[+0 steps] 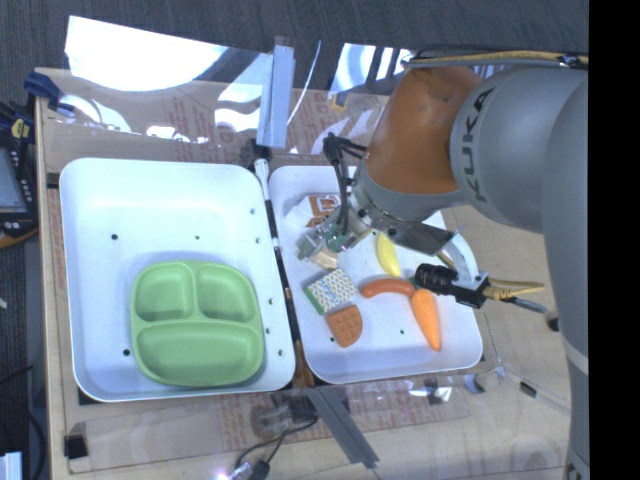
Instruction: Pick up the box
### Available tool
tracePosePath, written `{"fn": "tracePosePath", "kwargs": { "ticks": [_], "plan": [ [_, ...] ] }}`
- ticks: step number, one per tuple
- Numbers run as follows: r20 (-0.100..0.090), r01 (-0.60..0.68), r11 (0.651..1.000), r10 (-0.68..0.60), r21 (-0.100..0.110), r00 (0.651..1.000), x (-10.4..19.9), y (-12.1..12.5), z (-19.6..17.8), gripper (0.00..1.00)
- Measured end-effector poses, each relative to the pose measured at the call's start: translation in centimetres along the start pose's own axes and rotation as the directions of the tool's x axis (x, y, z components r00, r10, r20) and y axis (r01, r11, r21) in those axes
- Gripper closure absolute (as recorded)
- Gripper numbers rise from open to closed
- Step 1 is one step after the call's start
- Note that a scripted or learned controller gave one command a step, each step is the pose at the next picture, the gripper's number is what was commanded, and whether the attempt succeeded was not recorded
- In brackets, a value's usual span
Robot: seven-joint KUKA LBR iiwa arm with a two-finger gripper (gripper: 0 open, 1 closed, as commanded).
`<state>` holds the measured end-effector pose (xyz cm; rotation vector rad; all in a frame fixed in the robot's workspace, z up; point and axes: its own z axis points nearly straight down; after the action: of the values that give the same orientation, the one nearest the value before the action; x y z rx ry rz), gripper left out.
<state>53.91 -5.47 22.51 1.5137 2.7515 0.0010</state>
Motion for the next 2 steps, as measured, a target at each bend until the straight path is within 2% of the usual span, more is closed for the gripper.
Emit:
{"fn": "tracePosePath", "kwargs": {
  "ticks": [1, 2],
  "plan": [
    [0.000, 0.000, 1.000, 0.000, 0.001, 1.000, 0.0, 0.0, 0.0, 0.00],
    [0.002, 0.101, 0.995, -0.101, 0.003, 0.995, -6.0, -0.4, 8.9, 0.00]
  ]
}}
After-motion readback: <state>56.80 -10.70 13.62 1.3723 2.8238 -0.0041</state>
